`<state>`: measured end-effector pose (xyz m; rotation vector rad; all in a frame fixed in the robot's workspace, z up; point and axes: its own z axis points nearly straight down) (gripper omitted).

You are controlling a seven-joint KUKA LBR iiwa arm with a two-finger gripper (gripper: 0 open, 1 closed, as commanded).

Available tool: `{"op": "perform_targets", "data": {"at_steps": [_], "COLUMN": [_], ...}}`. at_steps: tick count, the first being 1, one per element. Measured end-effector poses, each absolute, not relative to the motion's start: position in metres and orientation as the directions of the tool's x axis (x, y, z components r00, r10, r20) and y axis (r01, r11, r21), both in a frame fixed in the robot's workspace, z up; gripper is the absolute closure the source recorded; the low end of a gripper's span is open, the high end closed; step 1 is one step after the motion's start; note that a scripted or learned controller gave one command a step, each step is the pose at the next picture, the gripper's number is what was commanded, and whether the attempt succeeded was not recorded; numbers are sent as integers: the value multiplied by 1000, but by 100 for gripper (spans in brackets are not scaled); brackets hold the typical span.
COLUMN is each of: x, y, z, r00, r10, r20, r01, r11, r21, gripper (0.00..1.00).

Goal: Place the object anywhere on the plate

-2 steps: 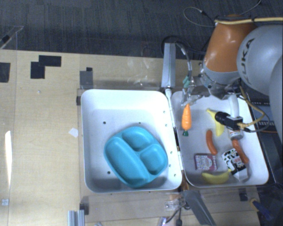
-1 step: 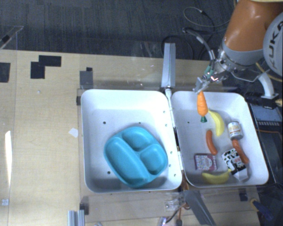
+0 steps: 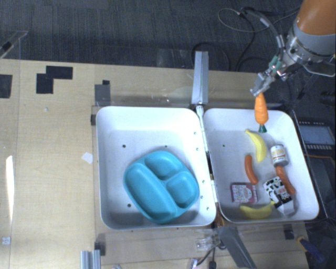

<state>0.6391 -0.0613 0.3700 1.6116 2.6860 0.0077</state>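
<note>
A blue plate (image 3: 137, 184) with three compartments lies in the left bin (image 3: 110, 157), towards its front. An orange toy carrot (image 3: 261, 109) hangs upright over the back edge of the right bin (image 3: 226, 131), its green end pointing down. My gripper (image 3: 259, 91) is at the upper right, just above the carrot, and is shut on its top end. The carrot is well to the right of the plate and higher up, with the divider between the bins in between.
The right bin holds two yellow bananas (image 3: 257, 145) (image 3: 256, 211), two sausages (image 3: 251, 168) (image 3: 285, 179), a small can (image 3: 278, 154), a maroon packet (image 3: 243, 192) and a black-and-white carton (image 3: 275, 191). A metal post (image 3: 200, 79) stands behind the divider. Cables (image 3: 247, 16) trail behind the bins.
</note>
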Motion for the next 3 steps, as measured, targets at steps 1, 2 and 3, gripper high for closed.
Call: {"op": "perform_targets", "data": {"at_steps": [1, 2, 3], "x": [653, 659, 661], "y": [-73, -85, -84], "z": [307, 316, 329], "r00": [-641, -400, -403], "r10": [768, 917, 915], "r20": [-5, -5, -8], "r01": [768, 916, 915], "r11": [641, 400, 403], "r21": [6, 8, 15], "gripper": [100, 100, 100]}}
